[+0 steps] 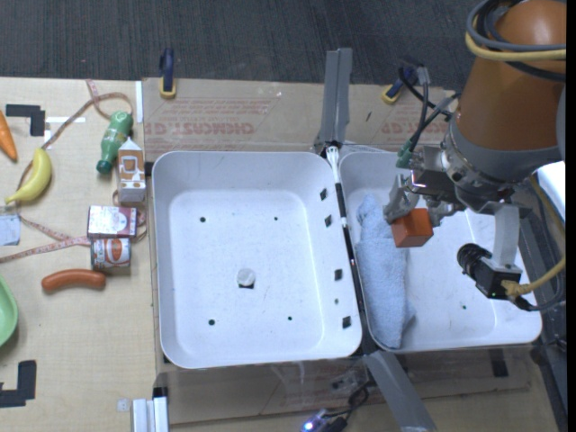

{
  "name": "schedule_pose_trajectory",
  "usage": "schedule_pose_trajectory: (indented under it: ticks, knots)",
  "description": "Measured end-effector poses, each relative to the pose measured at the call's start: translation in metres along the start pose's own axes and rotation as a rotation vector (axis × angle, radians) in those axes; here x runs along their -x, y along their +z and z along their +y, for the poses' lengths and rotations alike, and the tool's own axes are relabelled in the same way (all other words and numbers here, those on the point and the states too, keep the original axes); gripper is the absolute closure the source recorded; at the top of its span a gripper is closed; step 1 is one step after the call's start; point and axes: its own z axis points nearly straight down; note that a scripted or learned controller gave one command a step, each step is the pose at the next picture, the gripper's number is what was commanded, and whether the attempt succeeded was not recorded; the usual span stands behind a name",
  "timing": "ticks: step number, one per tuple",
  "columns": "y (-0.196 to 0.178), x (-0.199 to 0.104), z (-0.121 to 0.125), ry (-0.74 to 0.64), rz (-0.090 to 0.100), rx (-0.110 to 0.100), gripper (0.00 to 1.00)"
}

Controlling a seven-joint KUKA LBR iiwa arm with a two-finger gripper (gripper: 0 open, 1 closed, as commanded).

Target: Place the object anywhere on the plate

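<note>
- My gripper [416, 212] hangs over the right bin [468, 318], near its upper left part, with my grey wrist and orange band above it on the right side of the view.
- An orange block [413, 228] sits between my fingers; they are closed on it, one dark finger visible on its left side, and the block is clear of the bin floor.
- The block is just beside the upper end of a light blue towel [382, 277], which lies lengthwise along the left wall of the right bin.
- The towel runs from near the bin's top edge to its lower left corner.
- Left bin [180, 331]: one small pale round object [246, 279] lies near the middle of its floor, well apart from my gripper.
- I cannot make out a plate in either bin.
- On the bench to the left of the bins: a banana [31, 176], a green bottle [113, 139], a small carton [131, 175], a tin can [112, 253], a red sausage-shaped item [73, 281], and a carrot [6, 136] at the far edge.
- A green rim [5, 311] shows at the left edge of the view; I cannot tell what it belongs to.
</note>
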Motion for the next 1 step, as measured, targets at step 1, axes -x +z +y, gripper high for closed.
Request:
schedule_pose_trajectory:
  ticks: [1]
  knots:
    - [0.1238,-0.0126,-0.0171,0.007,0.001,-0.003,1.00]
